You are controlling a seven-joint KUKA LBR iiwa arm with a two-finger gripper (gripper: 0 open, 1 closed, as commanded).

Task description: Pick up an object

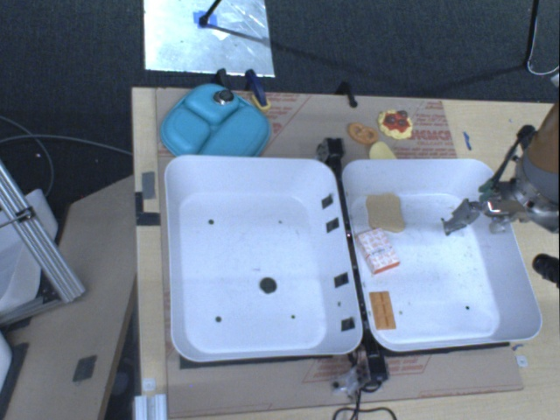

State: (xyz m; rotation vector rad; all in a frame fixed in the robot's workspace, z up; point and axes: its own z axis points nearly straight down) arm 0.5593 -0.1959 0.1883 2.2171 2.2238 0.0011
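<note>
The right bin [516, 322] holds three things along its left side. A tan bread-like slice [385, 211] lies toward the back, a small white box with a red pattern [378, 251] sits in front of it, and a flat orange block [382, 310] lies nearest the front. My gripper [457, 220] hangs over the middle right of this bin, well to the right of the tan slice and apart from all three. Nothing shows in its grasp.
The left bin [184, 234] has a small dark round thing [268, 285] on its floor. Behind the bins lie a blue divided plate [214, 122] and several toy foods [395, 122]. A shiny sheet [208, 23] lies on the floor beyond the bench.
</note>
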